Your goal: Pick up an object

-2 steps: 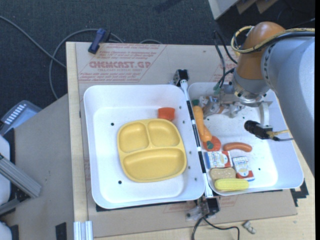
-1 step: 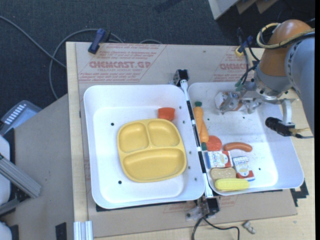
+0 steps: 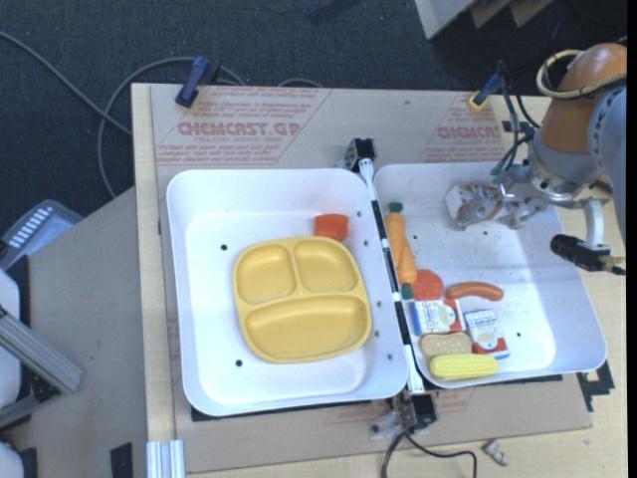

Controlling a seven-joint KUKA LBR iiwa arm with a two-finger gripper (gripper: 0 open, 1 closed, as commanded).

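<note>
Now the pincer (image 3: 468,205) hovers over bare floor at the right bin's (image 3: 572,312) far end; whether it's released or clenched, I cannot tell. Pickable objects huddle in the near-left corner: carrot (image 3: 401,248), glossy sausage (image 3: 475,291), corn cob (image 3: 462,367). I'd isolate the sausage, straddling its rounded width. The left bin (image 3: 199,267) holds a smooth yellow divided plate (image 3: 302,299).

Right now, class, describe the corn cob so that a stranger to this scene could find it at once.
Start at the right-hand white bin and go to the cluster of toy food in its near left corner. The corn cob lies at the very front of that cluster, just below a tan bread-like piece. It is the only bright yellow item in that bin, long and lying sideways.
</note>
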